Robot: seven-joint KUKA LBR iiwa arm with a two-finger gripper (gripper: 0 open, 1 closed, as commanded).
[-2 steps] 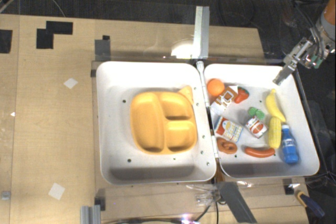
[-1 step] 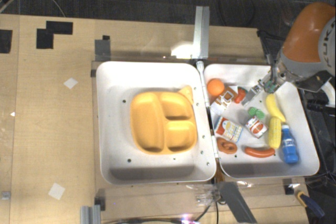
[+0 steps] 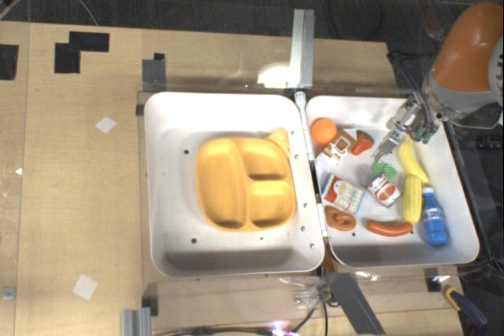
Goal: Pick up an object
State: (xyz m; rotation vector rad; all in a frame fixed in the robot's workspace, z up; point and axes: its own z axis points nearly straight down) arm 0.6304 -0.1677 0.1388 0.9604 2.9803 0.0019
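The gripper (image 3: 391, 139) hangs over the right bin (image 3: 465, 236), above its toys, just left of the banana (image 3: 410, 160); how wide the claw stands I cannot tell. A yellow tray (image 3: 240, 183) fills the left bin (image 3: 169, 248)

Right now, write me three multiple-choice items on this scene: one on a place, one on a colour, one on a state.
1. Where is the yellow tray?
A. left bin
B. right bin
C. bare bench

2. What colour is the bottle?
A. green
B. blue
C. black

3. How does the gripper stand?
A. over the left bin
B. over the bench
C. over the right bin, above the toys

Key: 1 A, it lies on the left bin floor. 2 B, blue body beside the corn. 3 C, it hangs near the banana.
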